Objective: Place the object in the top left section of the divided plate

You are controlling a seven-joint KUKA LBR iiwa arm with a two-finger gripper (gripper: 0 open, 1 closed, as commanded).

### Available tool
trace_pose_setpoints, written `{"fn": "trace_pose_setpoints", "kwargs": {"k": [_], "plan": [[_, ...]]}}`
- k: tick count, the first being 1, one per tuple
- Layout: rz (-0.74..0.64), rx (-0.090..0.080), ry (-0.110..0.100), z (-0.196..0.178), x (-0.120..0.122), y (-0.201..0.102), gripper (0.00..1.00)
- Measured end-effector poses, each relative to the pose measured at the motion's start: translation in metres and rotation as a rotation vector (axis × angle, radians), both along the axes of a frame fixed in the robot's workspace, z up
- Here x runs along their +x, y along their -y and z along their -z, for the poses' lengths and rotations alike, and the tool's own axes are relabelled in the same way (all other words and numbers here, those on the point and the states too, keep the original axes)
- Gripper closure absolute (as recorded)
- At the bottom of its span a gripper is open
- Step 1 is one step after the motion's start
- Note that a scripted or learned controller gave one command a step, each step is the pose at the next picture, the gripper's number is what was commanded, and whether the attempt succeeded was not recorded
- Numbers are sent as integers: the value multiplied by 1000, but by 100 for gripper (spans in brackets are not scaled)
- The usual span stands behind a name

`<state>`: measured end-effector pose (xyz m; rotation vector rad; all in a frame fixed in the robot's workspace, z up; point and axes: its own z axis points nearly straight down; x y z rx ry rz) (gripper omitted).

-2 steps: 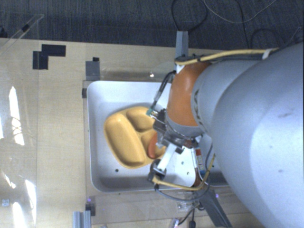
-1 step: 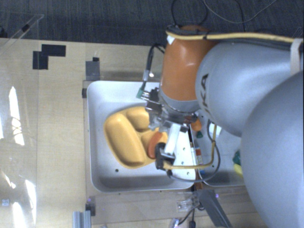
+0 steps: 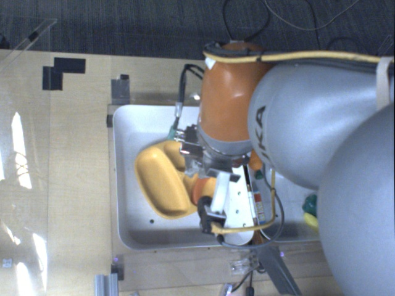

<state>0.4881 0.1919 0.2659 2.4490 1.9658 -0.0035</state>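
Pale wooden bench top stretches across the view, with dark carpet beyond it at 12 o'clock. On it sits a shallow white plastic bin [image 3: 128, 134], and inside, toward the bin's 9 o'clock half, lies a glossy yellow divided plate [image 3: 160, 187] with rounded corners. The grey arm with its orange band [image 3: 229, 97] reaches in from 3 o'clock and hangs over the plate's 3 o'clock edge, covering much of it.

The gripper [image 3: 199, 176] sits low at that edge, mostly hidden under the wrist. Whether it is released or clenched cannot be told. A small rounded orange object [image 3: 199, 191] shows just below it, touching or overlapping the plate's rim at 3 o'clock; I take this to be the task's thing. Which section it lies over cannot be made out, as the dividers are largely covered.

By my judgement the object has reached the plate, but placement at the 10 o'clock section is not confirmed, and the release and the arm's pull-back remain.
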Motion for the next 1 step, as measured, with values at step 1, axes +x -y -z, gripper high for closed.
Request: {"fn": "trace_pose_setpoints", "kwargs": {"k": [1], "plan": [[-16, 1, -2, 68, -1, 77, 100]]}}
